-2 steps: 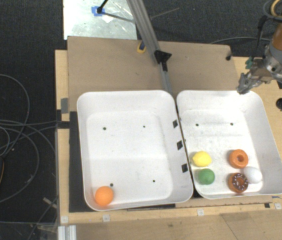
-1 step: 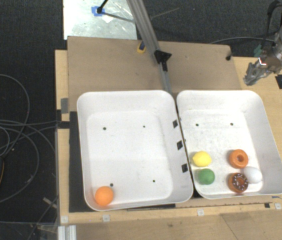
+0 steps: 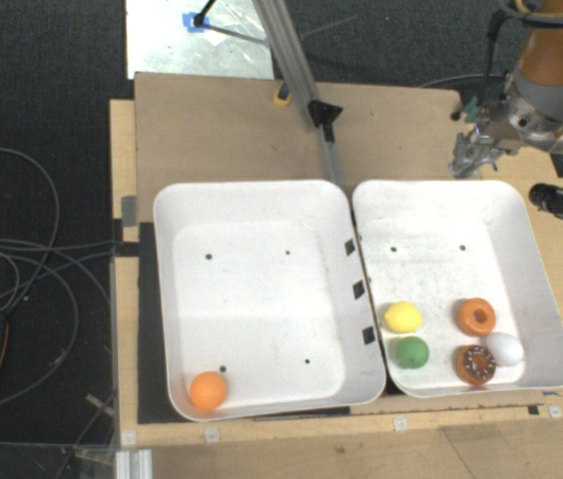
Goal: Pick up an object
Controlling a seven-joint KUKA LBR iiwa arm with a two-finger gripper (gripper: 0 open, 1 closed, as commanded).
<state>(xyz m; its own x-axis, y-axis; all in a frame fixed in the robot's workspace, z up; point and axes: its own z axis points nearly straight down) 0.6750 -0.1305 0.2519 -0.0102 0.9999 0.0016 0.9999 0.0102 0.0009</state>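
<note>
— Where are you right now?

— My fingers (image 3: 471,155) hang above the far edge of the right bin (image 3: 441,208), up by its back rim, over the tabletop (image 3: 222,128). How far apart they stand I cannot tell; they are small and blurred from this angle. I see nothing between them.

— And what is there to pick?

— Five things sit clustered in the near end of the right bin: a yellow ball (image 3: 403,317), a green ball (image 3: 411,352), an orange ring (image 3: 476,316), a chocolate doughnut (image 3: 475,365) and a white ball (image 3: 505,348). The doughnut and the white ball touch, or nearly do. An orange ball (image 3: 208,390) lies alone in the near left corner of the left bin (image 3: 252,257).

— Why hover so far back?

— I judge it a waiting pose, high and clear of the walls, so the camera sees both bins.

— So how do the targets lie from you?

— The cluster is well apart from me, toward the near wall. The orange ball is farther still, across the divide. I'd guess the yellow ball is the easier grab, with space around it.
</note>
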